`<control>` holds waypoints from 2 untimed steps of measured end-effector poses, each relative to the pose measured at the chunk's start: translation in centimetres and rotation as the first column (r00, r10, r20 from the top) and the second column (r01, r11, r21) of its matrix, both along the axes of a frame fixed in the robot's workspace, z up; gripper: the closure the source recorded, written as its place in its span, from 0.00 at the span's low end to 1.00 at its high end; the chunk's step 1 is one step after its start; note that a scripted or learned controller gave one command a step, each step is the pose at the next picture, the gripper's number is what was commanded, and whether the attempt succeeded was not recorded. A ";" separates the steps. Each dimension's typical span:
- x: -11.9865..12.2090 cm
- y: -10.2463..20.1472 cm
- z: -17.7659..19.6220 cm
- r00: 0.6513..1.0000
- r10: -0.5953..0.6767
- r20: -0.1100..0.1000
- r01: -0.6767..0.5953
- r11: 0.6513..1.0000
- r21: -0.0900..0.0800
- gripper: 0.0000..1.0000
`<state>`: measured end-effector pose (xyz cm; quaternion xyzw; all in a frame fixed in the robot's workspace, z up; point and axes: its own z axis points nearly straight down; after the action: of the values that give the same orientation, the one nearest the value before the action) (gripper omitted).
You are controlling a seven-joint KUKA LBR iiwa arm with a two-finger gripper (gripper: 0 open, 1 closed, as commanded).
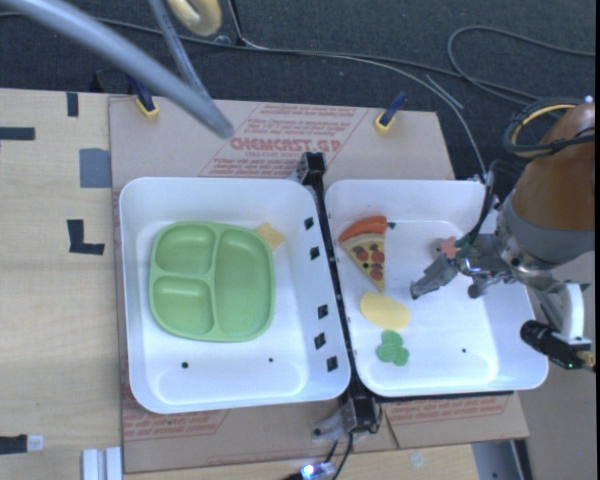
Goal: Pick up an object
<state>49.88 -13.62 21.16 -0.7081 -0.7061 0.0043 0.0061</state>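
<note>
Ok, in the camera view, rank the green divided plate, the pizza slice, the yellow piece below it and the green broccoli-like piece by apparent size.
1. Green divided plate, by far the largest.
2. Pizza slice.
3. Yellow piece, close to the pizza slice, so that ordering is unsure.
4. Green broccoli-like piece, the smallest.

This is a robotics lab or test bench rather than a home. Two white bins (140,268) sit clamped side by side on a printed cardboard sheet (280,138), with black tape marks (80,236) on the wooden bench top (40,298) and cables (420,78) trailing across dark carpet. A grey and orange industrial arm (555,193) reaches over toy food, including a plastic pizza slice (368,253).
</note>
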 end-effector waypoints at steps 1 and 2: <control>0.3 0.0 0.6 1.000 0.004 0.013 -0.004 1.000 -0.002 0.00; -0.2 0.6 -3.9 1.000 0.004 0.009 -0.004 1.000 -0.002 0.00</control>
<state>49.70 -13.05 17.28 -0.7069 -0.7073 0.0018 0.0024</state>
